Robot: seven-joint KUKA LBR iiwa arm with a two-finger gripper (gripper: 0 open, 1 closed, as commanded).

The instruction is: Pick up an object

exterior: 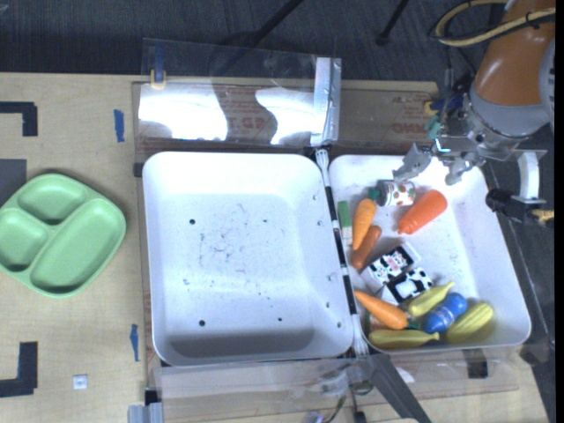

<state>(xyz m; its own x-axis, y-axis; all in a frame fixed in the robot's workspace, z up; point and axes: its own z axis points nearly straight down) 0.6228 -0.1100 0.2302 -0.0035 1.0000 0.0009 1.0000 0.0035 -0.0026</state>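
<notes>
At the near edge of the right bin (502, 276) lies a cluster of toy food: a yellow banana (401, 338) along the front wall, a second banana (472, 318) toward the near right corner, a blue piece (448, 310) between them, and another yellow piece (429, 297) just behind it. A carrot (381, 307) lies slantwise by the bin's left wall, touching this cluster. Just beyond sits a black-and-white block (398, 271), near the bin's middle. Farther back, two more carrots lie along the left wall: a darker one (367, 246) and a paler orange one (362, 219) behind it, touching end to side. A fat orange carrot (422, 211) lies tilted toward the far side of the bin, with a small white, red and green toy (397, 192) just beside it on the left. Over the far edge of the right bin hangs the gripper (434, 163), its two fingers spread apart with nothing between them, above and just behind the small toy and the fat carrot. The left bin (167, 183) shares a wall with the right one. At the bench's left edge rests a green tray (58, 233), well apart from both bins.
</notes>
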